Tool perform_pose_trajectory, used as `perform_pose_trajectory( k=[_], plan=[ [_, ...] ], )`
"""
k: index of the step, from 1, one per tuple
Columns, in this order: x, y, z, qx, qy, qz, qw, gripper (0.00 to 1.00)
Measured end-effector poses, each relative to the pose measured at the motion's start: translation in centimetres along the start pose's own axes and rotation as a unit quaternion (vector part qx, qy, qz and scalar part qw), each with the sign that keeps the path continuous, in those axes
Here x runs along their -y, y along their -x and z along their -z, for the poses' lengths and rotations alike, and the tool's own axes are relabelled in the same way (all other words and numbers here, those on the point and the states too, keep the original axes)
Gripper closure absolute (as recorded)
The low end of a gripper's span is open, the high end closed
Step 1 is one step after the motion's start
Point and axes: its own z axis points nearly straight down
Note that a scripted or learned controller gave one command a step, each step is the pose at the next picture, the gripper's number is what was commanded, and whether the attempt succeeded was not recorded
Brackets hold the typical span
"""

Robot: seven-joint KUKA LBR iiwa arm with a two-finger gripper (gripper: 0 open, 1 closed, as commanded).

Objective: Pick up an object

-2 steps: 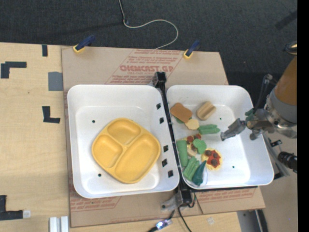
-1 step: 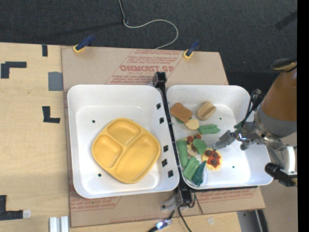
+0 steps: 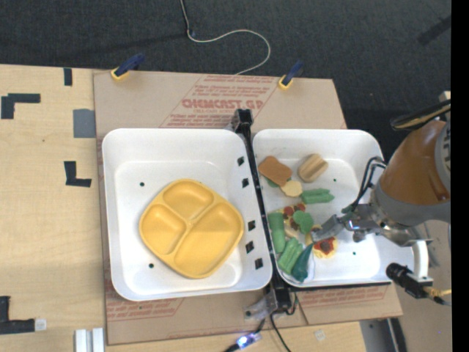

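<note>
so, scene: two white bins side by side on a cardboard sheet; the left bin (image 3: 117, 196) holds a yellow divided plate (image 3: 192, 228), the right bin (image 3: 352, 139) holds a scatter of toy food.
task's thing: any one piece will do; the pieces lie in the left half of the right bin, from the brown toast-like piece (image 3: 275, 170) and tan bread roll (image 3: 313, 167) at the far side down to the green pods (image 3: 291, 256) at the near rim.
likely target: judging by where the arm points, the small red and yellow piece (image 3: 325, 248) or the mixed cluster (image 3: 297, 218) just beside it.
handling: these look like light, stiff plastic shapes with smooth skins, so probably slippery and apt to skid or tip rather than break.
where to take hold: across a narrow dimension of a lone piece; the green bean-like piece (image 3: 317, 195) lies apart from the others and looks easier than anything in the crowded cluster.
hand: the gripper (image 3: 327, 228) is low in the right bin, reaching leftward from the arm's grey wrist, its tip at the edge of the cluster.
opening: cannot tell; the tip is dark and small against the toys.
hold: no piece is visibly held.
risk: a close in the clutter could nudge neighbours aside and catch nothing.
</note>
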Motion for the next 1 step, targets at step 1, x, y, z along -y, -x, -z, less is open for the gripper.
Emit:
perform_pose_trajectory(
  k=[1],
  plan=[
    [0.00, -0.08, -3.63, 0.001, 0.003, 0.001, 1.0000, 0.00]
  ],
)
